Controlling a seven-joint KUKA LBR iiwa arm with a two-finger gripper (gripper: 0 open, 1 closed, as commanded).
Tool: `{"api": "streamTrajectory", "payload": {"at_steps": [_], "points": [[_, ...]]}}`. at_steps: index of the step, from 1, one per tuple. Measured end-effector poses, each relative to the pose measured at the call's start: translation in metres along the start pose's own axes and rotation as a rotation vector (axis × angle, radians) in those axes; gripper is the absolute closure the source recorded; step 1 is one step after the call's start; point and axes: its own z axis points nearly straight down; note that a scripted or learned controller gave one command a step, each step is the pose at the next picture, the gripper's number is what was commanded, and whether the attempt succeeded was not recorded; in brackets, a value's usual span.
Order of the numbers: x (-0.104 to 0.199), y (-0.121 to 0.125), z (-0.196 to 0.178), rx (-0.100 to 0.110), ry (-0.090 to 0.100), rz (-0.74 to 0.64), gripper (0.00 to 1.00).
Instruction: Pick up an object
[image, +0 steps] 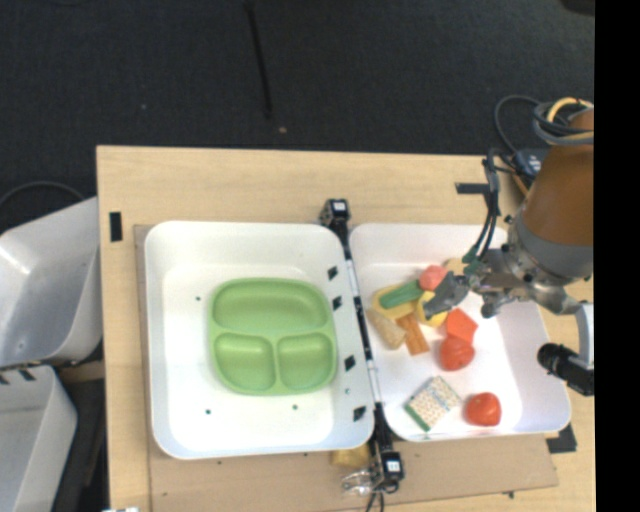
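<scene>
The right bin (530, 350) holds a pile of toy food: a green piece (398, 296), a pink ball (433, 277), a tan block (385, 328), an orange stick (415, 334), a yellow piece (436, 311), an orange-red cube (460, 323) and a red round fruit (456, 353). Nearer the front lie a dotted white-and-green box (433, 402) and a red tomato (483, 408). My gripper (448, 294) reaches in from the right and hangs low over the pile, between the pink ball and the yellow piece. Nothing is visibly lifted.
In the left bin (170, 400) lies a green divided plate (272, 333). A black-clipped divider (355, 320) separates the bins. The arm's grey body and orange band (555, 215) hang over the right bin's far right corner. Cables run at the upper right.
</scene>
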Motion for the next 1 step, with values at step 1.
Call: {"api": "streamTrajectory", "payload": {"at_steps": [1], "points": [[0.0848, -0.0177, 0.0354, 0.005, 0.003, -0.008, 0.0]]}}
